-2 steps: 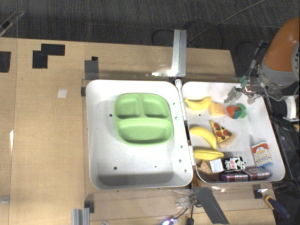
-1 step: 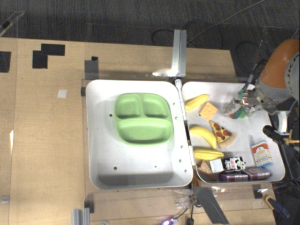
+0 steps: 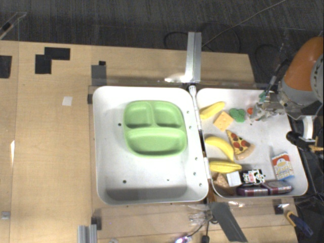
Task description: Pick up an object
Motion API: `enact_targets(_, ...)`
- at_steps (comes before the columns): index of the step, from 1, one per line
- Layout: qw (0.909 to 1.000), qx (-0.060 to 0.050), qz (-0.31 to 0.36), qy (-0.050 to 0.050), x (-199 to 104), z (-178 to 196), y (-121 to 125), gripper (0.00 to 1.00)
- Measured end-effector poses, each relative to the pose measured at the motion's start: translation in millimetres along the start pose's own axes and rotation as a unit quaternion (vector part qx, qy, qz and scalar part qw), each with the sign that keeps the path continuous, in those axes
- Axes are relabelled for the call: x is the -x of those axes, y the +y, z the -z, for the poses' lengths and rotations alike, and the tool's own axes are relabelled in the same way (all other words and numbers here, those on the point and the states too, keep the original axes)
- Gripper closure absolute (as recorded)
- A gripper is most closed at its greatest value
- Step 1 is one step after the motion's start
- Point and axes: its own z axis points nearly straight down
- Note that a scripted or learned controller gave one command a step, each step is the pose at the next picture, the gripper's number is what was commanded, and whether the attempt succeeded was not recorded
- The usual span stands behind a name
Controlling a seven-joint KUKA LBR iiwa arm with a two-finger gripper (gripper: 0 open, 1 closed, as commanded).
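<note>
Green tray (image 3: 154, 127) in white bin (image 3: 109, 135) (yellow bananas (image 3: 220, 146) alongside)

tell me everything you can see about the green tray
The green tray is a light green divided plate, plastic by its look, with rounded corners. It has three compartments: two small ones at the far side and one wide one nearer the camera. It lies flat, right side up, in the middle of the left bin, touching only the bin's floor.
</note>
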Motion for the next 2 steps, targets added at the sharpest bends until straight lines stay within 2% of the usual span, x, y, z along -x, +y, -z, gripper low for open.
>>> enact_targets(1,0.9992,-0.018,-0.035,0.004,-60,-7,35,1.00)
enact_targets(2,0.9960,-0.008,0.089,0.004,-129,82,40,1.00)
